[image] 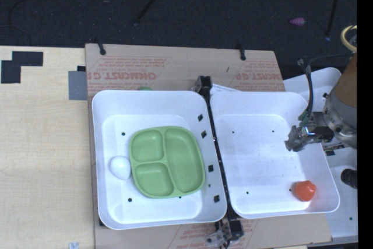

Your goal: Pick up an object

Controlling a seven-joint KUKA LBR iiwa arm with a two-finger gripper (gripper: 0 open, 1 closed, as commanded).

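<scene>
A green three-compartment plate [166, 161] lies in the left bin [111, 108]. A small white ball [120, 167] rests against the plate's left edge. In the right bin [256, 105], a small orange-red object [304, 190] sits near the front right corner. My gripper [296, 140] hangs over the right bin's right side, above and slightly left of the orange-red object, apart from it. Nothing shows between its fingers.
A black clip strip [211, 148] runs along the divide between the two bins. Cardboard [175, 70] lies under the bins, and a pale wooden bench top [41, 148] extends to the left. Cables [309, 90] trail near the arm at the right.
</scene>
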